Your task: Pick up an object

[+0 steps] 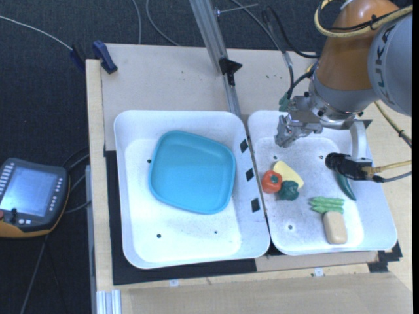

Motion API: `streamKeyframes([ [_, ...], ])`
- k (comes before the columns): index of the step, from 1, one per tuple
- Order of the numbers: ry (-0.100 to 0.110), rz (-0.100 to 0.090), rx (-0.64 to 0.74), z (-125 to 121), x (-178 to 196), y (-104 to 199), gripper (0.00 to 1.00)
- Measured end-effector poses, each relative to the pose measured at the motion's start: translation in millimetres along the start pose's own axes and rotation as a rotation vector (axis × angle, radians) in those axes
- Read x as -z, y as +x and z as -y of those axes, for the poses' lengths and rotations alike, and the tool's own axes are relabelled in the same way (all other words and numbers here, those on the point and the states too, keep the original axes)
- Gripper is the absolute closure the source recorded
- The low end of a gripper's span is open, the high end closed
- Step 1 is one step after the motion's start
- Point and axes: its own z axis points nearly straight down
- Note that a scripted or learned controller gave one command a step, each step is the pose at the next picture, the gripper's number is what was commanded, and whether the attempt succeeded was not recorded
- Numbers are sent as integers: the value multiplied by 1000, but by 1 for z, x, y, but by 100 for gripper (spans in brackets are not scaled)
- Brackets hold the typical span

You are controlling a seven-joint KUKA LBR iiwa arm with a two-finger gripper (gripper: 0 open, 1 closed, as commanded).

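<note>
Two white bins (131,175) sit mid-frame, the left holding a blue plate (192,171). Right of centre, the gripper (287,136) (finger state unclear) hovers above a tomato (271,181), yellow wedge (289,173) and beige block (334,227).

The arm (366,51) is cut off by the top and right edges of the picture, so its upper links cannot be followed. The gripper (286,138) hangs above the far left corner of the right bin (386,231), and its fingers are too small and dark to tell apart. The arm's wrist hides the far rim of that bin. A dark green object (346,186) near the bin's right rim lies partly under a black fitting (344,163). The handheld screen (27,196) is cropped by the left edge.
</note>
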Motion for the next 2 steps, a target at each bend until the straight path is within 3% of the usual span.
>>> streamKeyframes([
  [2, 1, 0, 0, -39, -17, 104, 100],
])
